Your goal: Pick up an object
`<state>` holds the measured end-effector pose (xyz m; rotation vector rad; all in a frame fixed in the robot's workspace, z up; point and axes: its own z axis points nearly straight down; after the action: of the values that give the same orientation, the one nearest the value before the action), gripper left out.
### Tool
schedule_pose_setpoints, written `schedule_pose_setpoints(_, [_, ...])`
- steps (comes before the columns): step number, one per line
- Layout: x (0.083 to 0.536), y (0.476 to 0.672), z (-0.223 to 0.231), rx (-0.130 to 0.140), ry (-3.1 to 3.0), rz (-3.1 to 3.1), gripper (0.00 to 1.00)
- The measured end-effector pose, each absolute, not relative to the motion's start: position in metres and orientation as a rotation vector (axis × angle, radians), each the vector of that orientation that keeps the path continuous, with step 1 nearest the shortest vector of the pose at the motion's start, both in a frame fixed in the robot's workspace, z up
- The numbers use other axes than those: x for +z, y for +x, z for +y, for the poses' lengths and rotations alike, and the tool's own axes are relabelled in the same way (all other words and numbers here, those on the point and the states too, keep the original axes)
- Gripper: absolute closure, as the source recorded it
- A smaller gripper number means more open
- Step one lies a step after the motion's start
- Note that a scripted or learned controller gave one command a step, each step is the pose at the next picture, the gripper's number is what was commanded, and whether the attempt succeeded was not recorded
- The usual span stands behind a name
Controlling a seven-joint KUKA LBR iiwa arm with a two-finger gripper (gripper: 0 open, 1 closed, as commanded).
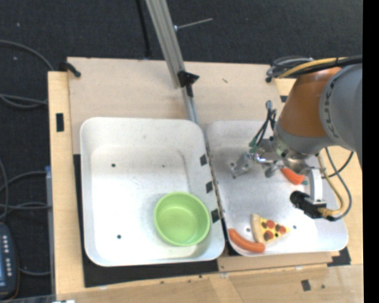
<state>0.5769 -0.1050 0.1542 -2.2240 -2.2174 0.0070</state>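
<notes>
Wooden bench (pixel 132 93), two white bins. Left bin (pixel 114 144): green bowl (pixel 182 218), front right corner. Right bin (pixel 240 201): sausage (pixel 246 241), pizza slice (pixel 267 228) at front; carrot (pixel 293 176) beside gripper (pixel 243 166), finger state unclear.

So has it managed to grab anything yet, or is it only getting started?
Nothing looks picked up yet. The arm is reaching over the right bin, with its pincer low above the bin floor, apart from the toys. The pizza slice, the sausage and the carrot lie in that bin, and the green bowl sits in the left one. Grabbing and lifting remain.
</notes>
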Motion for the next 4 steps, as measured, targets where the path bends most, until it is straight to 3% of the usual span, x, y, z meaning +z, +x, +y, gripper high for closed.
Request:
schedule_pose_setpoints(1, [0.168, 0.579, -0.105, -0.005, -2.23, -2.217, 1.0])
schedule_pose_setpoints(2, [0.226, 0.582, -0.096, -0.008, -2.22, -2.23, 1.0])
schedule_pose_setpoints(3, [0.204, 0.582, -0.098, 0.004, -2.223, -2.222, 1.0])
schedule_pose_setpoints(4, [0.203, 0.564, -0.052, 0.001, -2.217, -2.226, 1.0])
